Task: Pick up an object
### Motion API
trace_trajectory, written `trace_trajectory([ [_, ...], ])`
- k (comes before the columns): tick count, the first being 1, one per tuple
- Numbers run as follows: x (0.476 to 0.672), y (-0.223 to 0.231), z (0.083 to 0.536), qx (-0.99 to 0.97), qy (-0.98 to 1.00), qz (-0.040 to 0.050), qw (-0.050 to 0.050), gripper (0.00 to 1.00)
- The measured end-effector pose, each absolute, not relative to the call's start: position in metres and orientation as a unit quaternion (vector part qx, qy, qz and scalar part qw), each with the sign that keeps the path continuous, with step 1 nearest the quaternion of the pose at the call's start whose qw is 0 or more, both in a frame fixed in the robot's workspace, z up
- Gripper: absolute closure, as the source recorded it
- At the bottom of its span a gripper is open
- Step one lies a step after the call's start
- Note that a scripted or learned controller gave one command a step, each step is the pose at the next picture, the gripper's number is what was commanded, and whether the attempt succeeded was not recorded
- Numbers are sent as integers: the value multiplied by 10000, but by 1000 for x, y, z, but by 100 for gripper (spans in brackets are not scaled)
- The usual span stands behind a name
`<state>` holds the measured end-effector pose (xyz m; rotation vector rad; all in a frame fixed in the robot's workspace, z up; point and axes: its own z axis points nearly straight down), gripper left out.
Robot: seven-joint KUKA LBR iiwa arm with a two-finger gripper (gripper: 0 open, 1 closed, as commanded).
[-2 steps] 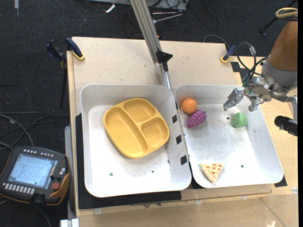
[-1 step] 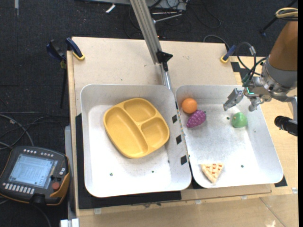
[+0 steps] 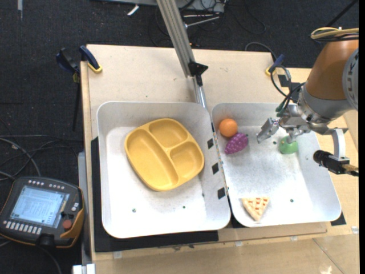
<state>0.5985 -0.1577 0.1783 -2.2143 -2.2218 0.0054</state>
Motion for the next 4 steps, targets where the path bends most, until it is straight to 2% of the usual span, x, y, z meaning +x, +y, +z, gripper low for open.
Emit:
trace_trajectory([
  [1, 604, -162, 118, -7070, -7072, 17, 19, 0],
  [2, 603, -162, 94, -7069, -7073, 13, 10, 0],
  [3, 605, -162, 106, -7070, -7073, 0, -8, 100],
  [4, 616, -166, 159, -7063, -7079, -16, -30, 100],
])
